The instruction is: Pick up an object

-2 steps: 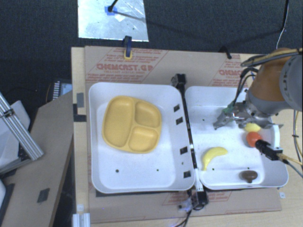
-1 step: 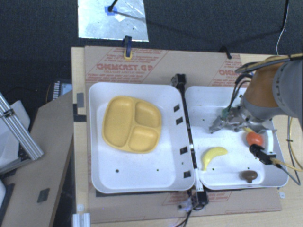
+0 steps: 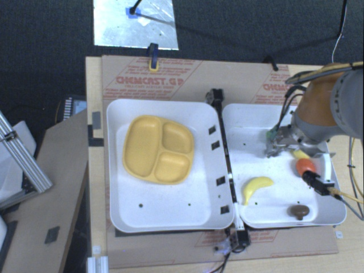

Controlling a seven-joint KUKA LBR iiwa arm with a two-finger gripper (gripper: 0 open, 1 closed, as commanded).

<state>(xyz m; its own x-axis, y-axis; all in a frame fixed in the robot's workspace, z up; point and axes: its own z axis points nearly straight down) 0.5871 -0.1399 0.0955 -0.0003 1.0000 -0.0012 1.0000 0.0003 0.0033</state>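
The right bin holds a yellow banana near its front middle. An orange-red round object lies by the right wall, with a small yellow piece just behind it. A brown disc-shaped object rests at the front right. My gripper points down into the middle of this bin, low over bare floor, left of the orange object and behind the banana. Nothing shows in its grasp.
A yellow three-compartment plate lies in the left bin. A black divider with clips runs between the bins. The grey arm with its orange band covers the right bin's far right corner. Cables trail along the right wall.
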